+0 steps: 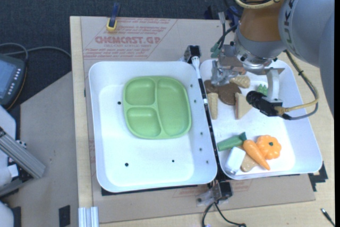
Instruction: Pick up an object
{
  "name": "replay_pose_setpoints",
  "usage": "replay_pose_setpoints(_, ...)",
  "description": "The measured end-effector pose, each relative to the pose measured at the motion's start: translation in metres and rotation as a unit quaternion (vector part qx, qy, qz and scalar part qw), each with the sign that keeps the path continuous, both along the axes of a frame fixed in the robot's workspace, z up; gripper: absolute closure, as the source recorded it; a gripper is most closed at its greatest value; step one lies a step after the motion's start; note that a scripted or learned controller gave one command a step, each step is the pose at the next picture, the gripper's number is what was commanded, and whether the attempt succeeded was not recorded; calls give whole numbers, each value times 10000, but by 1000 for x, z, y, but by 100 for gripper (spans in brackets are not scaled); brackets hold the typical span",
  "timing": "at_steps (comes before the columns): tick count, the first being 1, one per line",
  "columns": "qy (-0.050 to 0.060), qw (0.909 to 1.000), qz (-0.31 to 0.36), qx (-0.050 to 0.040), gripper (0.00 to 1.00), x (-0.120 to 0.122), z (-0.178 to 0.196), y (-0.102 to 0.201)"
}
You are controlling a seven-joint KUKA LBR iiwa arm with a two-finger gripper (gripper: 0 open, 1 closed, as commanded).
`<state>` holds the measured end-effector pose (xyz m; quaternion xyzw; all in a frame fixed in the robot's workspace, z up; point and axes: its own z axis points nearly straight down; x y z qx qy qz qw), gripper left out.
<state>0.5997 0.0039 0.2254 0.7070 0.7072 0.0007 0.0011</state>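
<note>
The arm reaches in over the right bin (313,154), and its end effector (220,78) sits low at that bin's far left corner, among a small huddle of toy foods. Directly under it lie a brown round piece (229,94) and a pale biscuit-like piece (241,81), so that huddle looks like the likely target of the pick. Whether the end effector is wide, narrow or closed on anything cannot be told, since the wrist and its cabling cover the tip.

Relative to the right bin, two tan wedge pieces stand near its middle: one (213,105) close to the left wall, the other (241,107) just beside the brown round piece. A black cable plug (260,102) hangs across the bin's centre and could brush the wedges as the arm moves. Toward the near edge of the bin lie a green piece (231,142), an orange carrot (255,153), an orange pumpkin (269,146) and a white block (234,158), crowded together and touching, well apart from the end effector.

The left bin (106,167) holds a green divided plate (157,107), lying flat. The dividing wall between the bins leaves little room at the corner, which may hinder a clean grasp.
</note>
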Motion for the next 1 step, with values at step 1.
replay_pose_setpoints(1,-3,10000,7,3,100,2,9,5)
